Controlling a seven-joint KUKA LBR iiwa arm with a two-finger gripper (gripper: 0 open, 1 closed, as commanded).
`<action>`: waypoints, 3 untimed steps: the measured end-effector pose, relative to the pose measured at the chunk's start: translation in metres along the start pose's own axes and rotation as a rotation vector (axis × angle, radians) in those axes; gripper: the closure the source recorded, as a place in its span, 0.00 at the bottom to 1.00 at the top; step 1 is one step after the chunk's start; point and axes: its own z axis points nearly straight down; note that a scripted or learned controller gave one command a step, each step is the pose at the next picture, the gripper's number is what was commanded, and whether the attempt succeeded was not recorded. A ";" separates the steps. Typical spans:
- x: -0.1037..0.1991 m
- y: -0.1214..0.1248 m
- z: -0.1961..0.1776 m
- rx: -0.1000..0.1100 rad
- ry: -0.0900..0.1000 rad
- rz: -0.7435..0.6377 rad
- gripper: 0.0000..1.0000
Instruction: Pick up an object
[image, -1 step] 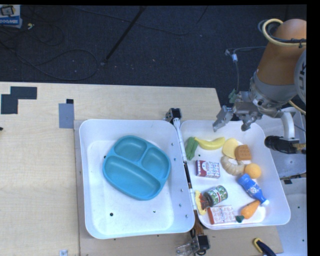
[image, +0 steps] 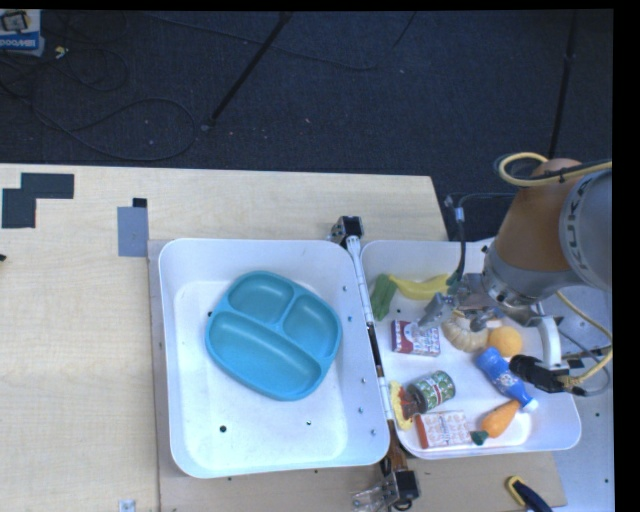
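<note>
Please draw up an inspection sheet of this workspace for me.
Surface: wooden bench bearing left bin and right bin.
Job's things: in the right bin, banana, green can, carrot, blue bottle, orange, two small cartons.
Clutter: blue divided plate in the left bin.
Gripper: gripper low over the right bin's rear; grasp cannot be told.
Cables: yellow loop on the arm; black cables on the floor.
Surroundings: dark carpet.
</note>
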 end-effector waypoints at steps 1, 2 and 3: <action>-0.058 0.054 0.023 -0.002 0.001 -0.002 0.00; -0.058 0.053 0.017 0.005 0.003 -0.001 1.00; -0.059 0.053 0.017 0.005 0.003 -0.001 0.00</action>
